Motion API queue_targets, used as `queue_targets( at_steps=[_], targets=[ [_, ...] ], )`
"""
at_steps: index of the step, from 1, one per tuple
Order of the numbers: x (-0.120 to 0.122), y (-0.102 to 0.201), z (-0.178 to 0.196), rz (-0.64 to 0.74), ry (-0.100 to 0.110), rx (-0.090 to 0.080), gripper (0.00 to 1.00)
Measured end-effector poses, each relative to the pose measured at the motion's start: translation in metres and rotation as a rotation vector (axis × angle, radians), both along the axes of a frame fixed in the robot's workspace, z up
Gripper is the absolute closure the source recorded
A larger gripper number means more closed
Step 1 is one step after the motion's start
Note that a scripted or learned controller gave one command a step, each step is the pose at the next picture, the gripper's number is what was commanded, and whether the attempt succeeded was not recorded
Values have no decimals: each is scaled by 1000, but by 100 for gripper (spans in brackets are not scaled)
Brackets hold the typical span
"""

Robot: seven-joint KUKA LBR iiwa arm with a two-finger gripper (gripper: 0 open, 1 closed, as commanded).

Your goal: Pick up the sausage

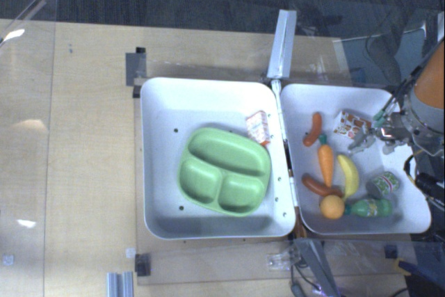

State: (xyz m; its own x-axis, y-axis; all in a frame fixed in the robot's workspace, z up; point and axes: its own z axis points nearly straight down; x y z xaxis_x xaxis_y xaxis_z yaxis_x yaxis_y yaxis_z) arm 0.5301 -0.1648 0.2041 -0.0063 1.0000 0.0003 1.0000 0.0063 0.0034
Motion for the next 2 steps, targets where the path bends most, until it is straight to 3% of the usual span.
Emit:
queue_targets(
  at_steps=[1, 2],
  targets=[
    [2, 1, 11, 4, -6, 0, 100],
    [1, -2, -101, 6, -4, -1, 100]
  ],
)
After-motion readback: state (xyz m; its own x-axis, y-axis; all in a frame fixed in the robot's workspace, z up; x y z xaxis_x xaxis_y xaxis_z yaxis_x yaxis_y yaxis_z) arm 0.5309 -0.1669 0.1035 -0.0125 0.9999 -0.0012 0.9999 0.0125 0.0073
